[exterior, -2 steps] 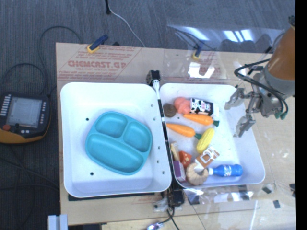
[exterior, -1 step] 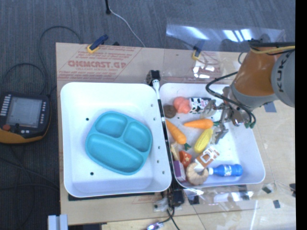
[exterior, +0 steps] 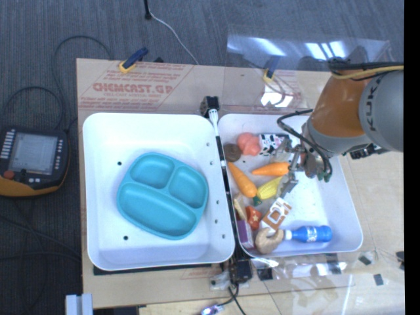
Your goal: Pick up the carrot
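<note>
The carrot (exterior: pixel 270 170), a small orange tapered piece, lies roughly level in the upper middle of the right bin (exterior: pixel 341 205). My gripper (exterior: pixel 289 168) hangs low at the carrot's right end. Its two dark fingers (exterior: pixel 287 184) stand apart, one above and one below that end, and do not close on it. The grey and orange arm reaches in from the right, above the bin's top right corner.
Around the carrot lie a longer orange piece (exterior: pixel 241 181), a yellow piece (exterior: pixel 269 189), a pink ball (exterior: pixel 247 143) and a cow-patterned toy (exterior: pixel 269 141). A small box (exterior: pixel 277 213), a blue bottle (exterior: pixel 308 233) and a tan piece (exterior: pixel 266 241) sit nearer the front. The left bin (exterior: pixel 105 241) holds a blue divided tray (exterior: pixel 163 193).
</note>
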Robot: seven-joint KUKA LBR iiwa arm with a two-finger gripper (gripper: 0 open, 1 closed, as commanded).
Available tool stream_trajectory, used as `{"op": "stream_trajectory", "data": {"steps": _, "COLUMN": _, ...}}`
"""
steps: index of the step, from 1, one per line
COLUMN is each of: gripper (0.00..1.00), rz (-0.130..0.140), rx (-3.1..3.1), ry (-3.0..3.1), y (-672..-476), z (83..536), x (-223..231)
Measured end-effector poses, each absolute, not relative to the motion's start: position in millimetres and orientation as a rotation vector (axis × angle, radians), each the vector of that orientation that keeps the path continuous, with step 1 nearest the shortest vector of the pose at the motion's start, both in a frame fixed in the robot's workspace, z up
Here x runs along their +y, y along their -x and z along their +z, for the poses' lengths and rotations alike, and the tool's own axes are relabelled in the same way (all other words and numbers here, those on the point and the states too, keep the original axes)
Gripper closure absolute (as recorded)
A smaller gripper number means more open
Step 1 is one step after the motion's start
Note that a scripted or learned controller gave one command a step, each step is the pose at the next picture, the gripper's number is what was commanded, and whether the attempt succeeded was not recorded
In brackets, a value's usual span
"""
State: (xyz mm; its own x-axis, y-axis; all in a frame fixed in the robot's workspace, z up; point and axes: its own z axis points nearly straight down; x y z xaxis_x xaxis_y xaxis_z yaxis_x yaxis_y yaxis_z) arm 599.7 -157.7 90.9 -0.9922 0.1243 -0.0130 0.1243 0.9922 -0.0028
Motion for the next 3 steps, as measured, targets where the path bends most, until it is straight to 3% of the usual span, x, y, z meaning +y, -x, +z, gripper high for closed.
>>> {"op": "stream_trajectory", "data": {"steps": 1, "gripper": 0.00, "rz": -0.049, "rx": 3.115, "ry": -0.611, "y": -642.0, "z": 95.4, "x": -130.4}}
{"op": "stream_trajectory", "data": {"steps": 2, "gripper": 0.00, "rz": -0.005, "rx": 2.998, "ry": -0.874, "y": -587.8, "z": 91.7, "x": -117.5}}
{"op": "stream_trajectory", "data": {"steps": 3, "gripper": 0.00, "rz": 0.007, "rx": 2.792, "ry": -1.392, "y": -569.2, "z": 91.7, "x": -105.9}}
